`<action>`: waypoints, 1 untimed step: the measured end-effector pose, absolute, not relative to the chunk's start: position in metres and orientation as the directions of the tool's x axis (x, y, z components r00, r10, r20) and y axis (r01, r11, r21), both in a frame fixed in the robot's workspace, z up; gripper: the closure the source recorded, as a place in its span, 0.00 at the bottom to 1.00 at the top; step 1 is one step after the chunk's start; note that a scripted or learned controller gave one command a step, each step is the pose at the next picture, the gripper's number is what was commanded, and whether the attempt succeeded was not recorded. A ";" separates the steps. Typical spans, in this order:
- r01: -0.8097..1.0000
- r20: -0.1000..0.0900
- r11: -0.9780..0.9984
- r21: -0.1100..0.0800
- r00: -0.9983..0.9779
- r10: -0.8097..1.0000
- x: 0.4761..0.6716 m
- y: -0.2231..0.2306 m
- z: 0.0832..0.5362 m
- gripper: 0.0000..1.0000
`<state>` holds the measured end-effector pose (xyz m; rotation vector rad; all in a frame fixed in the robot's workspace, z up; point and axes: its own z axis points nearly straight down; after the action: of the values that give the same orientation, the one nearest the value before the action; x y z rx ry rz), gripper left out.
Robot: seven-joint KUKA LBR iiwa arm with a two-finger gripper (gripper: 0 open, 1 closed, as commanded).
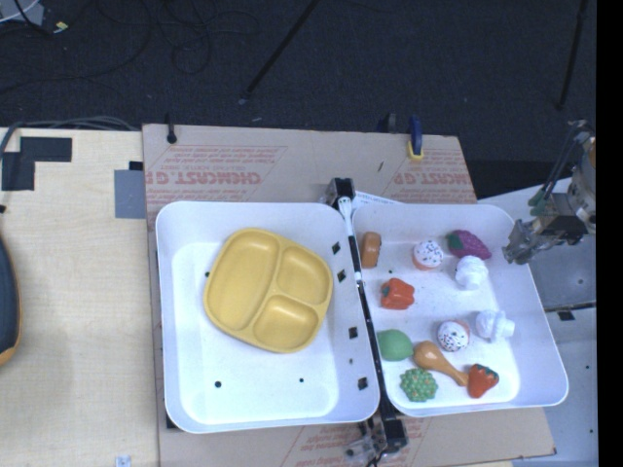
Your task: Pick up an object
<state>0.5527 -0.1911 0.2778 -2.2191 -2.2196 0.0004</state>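
Camera view, from above at a slant. Two white bins on a cardboard sheet on the tabletop (68, 261). Left bin (195, 377) carries a yellow divided plate (268, 288) with three compartments, lying slightly askew.

Right bin (531, 358) has the small toy foods, well scattered: a brown-orange cylinder (370, 250) near the dividing wall; a white speckled ball (427, 254); a purple piece (468, 243) at the far edge, touching a plain white lump (471, 273) just below it; a red pepper (396, 294) mid-bin; a green rounded piece (394, 344); a tan drumstick (438, 360); a second speckled ball (453, 336) beside another white piece (494, 326); a green bumpy cluster (420, 385); a red strawberry-like piece (482, 380) — nearest the front corner.

The hand (523, 244) hangs over the right bin's right rim, apart from all the items; nothing is between its fingers. Too small and dark to tell whether they are apart or together.
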 end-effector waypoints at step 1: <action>1.000 0.006 0.003 -0.013 -0.003 1.000 0.560 -0.143 0.169 1.00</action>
<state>0.5601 -0.1426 0.1693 -2.2092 -2.2149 0.0076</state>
